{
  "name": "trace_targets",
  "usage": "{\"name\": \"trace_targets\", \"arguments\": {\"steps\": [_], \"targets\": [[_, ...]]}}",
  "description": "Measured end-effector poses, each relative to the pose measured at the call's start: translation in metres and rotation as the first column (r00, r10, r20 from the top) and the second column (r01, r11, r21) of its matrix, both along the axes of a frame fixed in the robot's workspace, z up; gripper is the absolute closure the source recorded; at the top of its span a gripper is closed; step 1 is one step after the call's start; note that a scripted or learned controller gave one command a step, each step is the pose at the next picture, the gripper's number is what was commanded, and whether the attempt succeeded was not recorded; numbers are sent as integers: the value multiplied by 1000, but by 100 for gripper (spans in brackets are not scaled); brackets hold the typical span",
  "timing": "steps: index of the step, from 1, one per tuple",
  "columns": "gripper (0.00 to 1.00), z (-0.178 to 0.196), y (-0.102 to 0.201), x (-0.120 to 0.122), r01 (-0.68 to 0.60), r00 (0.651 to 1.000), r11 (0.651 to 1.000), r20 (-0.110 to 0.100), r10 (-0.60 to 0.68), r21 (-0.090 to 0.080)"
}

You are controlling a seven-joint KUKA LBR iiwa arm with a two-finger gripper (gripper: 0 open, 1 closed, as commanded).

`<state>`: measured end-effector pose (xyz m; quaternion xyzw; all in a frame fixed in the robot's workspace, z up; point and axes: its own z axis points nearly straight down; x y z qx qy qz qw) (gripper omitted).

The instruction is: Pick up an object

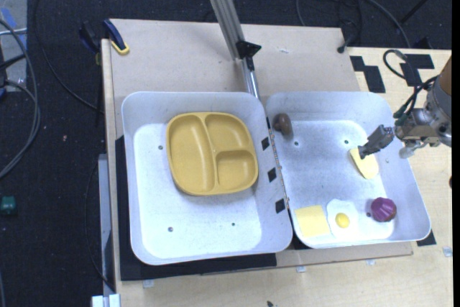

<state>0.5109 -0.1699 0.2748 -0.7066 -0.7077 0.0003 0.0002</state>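
Camera view: wooden tabletop [180,54] carries two white bins side by side. Left bin [144,226] holds a yellow three-compartment plate [213,153], lying flat, a bit above the bin's centre. Right bin [323,133] holds several small things: a brown round object [282,124] near the top-left corner, a pale yellow square block [310,221] at the bottom-left edge, a toy fried egg [342,216] just beside it, a purple round object [382,209] at the bottom right, and a yellow wedge-shaped piece [366,163] toward the right wall. Arm enters from the right; the pincer [376,140] sits right over the top of the yellow wedge. Can't tell how far the pincer is open or whether it holds anything.
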Motion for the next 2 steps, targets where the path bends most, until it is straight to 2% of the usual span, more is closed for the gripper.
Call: {"name": "trace_targets", "arguments": {"steps": [2], "targets": [[0, -93, 4, -6, 3, 1000, 1000, -3, -3, 1]]}}
